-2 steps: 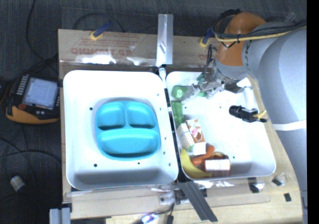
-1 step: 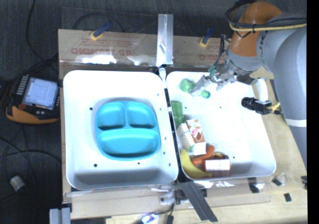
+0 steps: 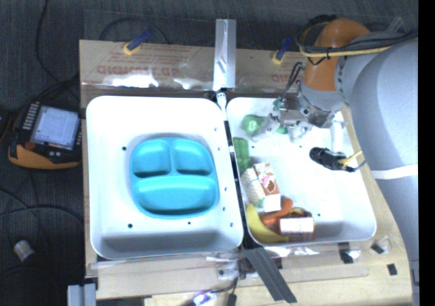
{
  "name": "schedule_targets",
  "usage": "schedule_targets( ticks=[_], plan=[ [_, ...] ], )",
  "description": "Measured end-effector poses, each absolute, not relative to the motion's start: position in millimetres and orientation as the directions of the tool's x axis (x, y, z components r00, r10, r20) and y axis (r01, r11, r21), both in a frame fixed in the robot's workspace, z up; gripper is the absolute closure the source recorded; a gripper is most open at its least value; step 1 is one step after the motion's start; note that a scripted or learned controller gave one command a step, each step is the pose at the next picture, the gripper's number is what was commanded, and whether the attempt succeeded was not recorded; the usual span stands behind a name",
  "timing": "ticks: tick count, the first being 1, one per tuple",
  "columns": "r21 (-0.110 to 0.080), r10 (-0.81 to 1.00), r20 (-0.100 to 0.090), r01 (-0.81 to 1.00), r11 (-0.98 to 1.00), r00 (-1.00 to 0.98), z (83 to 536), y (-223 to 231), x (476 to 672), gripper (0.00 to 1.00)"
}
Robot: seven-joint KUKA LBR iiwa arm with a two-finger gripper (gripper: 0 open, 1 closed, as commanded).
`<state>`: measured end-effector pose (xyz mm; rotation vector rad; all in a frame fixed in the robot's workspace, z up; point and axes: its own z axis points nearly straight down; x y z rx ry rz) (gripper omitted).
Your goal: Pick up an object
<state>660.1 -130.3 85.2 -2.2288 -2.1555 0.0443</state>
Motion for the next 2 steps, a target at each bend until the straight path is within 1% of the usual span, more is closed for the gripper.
schedule_targets(
  ticks=[1,2],
  plan=[
    [0.0,0.898,0.001,0.898,0.44,-0.44,183.6,-63.1,637.9,0.0],
    [-0.001,0.929,0.0,0.929,0.371,-0.371,130.3,-101.8,668.2,0.0]
  ],
)
